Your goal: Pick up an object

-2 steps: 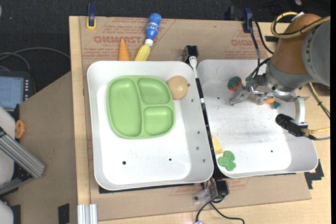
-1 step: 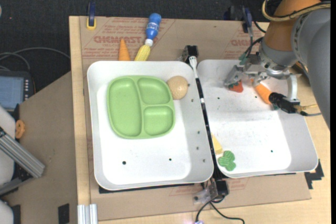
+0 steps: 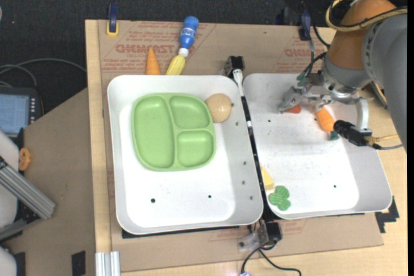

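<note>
Over the right bin, seen from above, the tool hangs low at the far edge, near a small red-orange piece and an orange carrot. Its grip cannot be told. Best centre squarely over one piece before squeezing.

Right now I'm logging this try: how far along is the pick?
Nothing looks lifted yet. The hand is down in the right bin, at its far end beside a small orange piece, with no object visibly between its fingers. A green piece lies at the bin's near edge. Grasping and lifting remain.
</note>
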`<action>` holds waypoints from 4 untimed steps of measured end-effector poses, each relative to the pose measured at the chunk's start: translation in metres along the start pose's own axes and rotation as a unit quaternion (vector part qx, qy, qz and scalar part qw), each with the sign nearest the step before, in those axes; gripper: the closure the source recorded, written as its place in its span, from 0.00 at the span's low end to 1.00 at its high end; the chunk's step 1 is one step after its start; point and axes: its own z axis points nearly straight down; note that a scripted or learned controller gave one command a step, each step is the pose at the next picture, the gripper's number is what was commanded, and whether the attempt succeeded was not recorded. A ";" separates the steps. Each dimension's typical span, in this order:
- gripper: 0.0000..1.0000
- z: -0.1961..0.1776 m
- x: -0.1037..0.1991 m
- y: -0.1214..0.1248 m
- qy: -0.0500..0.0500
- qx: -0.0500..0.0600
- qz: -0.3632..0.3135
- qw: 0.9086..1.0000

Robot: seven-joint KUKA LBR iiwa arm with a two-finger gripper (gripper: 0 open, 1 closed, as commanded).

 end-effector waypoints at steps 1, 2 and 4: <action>1.00 -0.011 0.000 0.001 -0.001 -0.001 -0.001 1.000; 1.00 -0.110 0.058 -0.029 0.000 -0.007 -0.003 1.000; 0.00 -0.013 -0.038 -0.039 -0.004 -0.007 0.003 1.000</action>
